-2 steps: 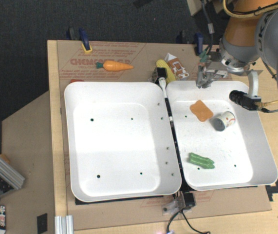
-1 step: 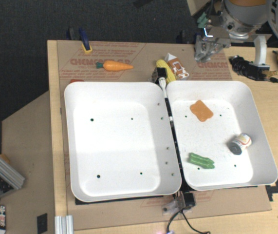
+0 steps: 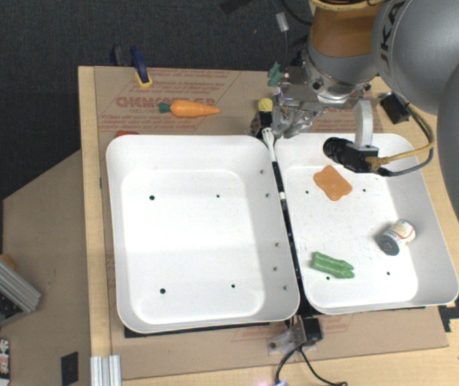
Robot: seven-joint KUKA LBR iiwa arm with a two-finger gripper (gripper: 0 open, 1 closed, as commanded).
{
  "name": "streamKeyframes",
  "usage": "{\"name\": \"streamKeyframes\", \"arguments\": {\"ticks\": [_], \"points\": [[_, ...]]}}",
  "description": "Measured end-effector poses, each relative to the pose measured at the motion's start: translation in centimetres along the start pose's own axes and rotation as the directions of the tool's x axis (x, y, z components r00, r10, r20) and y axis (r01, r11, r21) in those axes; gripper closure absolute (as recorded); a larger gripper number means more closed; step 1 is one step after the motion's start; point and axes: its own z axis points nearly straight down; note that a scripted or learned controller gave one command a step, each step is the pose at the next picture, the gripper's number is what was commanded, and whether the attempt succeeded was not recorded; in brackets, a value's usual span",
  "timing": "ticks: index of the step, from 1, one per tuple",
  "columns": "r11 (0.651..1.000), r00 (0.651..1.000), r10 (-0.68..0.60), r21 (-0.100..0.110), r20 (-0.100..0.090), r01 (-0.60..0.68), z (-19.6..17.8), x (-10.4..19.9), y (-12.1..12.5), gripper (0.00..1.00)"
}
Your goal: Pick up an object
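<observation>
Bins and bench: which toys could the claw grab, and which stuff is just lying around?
For the job: orange piece, green pod, small can, all in the right bin; the claw.
Lying about: carrot and blue clamp behind the left bin.

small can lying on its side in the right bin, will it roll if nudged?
Probably. The small silver can lies on its side on the smooth floor of the right white bin, so a nudge across its axis would likely roll it. Its rounded wall may slip between fingers.
</observation>
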Motion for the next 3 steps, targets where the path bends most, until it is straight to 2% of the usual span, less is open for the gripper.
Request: {"name": "streamKeyframes", "arguments": {"ticks": [1, 2, 3], "points": [[1.000, 1.000, 0.004, -0.003, 0.002, -0.004, 3.7, 2.3, 2.1, 1.00], [1.000, 1.000, -0.001, -0.009, -0.001, 0.001, 4.2, 10.3, 2.1, 1.00], [1.000, 1.000, 0.006, -0.003, 0.003, -0.006, 6.3, 10.3, 2.0, 1.00]]}}
